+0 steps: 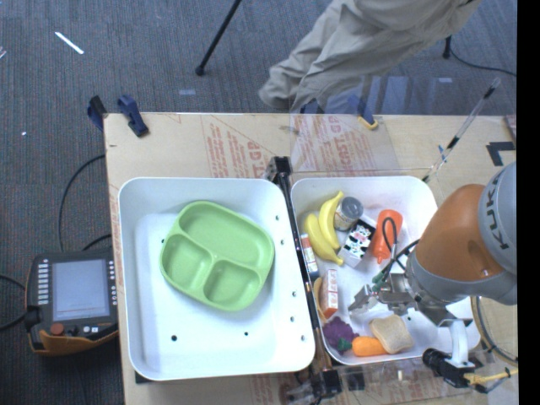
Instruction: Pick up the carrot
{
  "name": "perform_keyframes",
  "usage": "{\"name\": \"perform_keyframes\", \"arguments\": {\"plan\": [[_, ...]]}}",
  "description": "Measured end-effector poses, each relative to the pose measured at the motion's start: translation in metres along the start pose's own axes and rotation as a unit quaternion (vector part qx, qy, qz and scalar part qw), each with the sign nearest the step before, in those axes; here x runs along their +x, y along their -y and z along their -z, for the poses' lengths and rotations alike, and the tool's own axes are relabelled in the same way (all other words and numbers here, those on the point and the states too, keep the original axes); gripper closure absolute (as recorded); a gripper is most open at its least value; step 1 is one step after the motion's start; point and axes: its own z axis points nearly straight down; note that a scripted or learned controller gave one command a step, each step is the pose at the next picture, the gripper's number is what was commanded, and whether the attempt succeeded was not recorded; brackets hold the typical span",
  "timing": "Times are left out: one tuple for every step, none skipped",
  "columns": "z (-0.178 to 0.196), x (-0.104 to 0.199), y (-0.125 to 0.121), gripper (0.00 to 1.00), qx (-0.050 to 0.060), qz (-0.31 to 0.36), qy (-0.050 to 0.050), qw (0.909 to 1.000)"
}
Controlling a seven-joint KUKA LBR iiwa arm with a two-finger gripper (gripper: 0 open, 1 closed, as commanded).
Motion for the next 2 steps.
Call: {"name": "perform_keyframes", "arguments": {"plan": [[0.182, -0.083, -0.008, 0.00, -0.006, -0.047, 0.003, 0.9989], [0.101, -0.065, -0.004, 0.00, 0.001, 0.200, 0.000, 0.9798]]}}
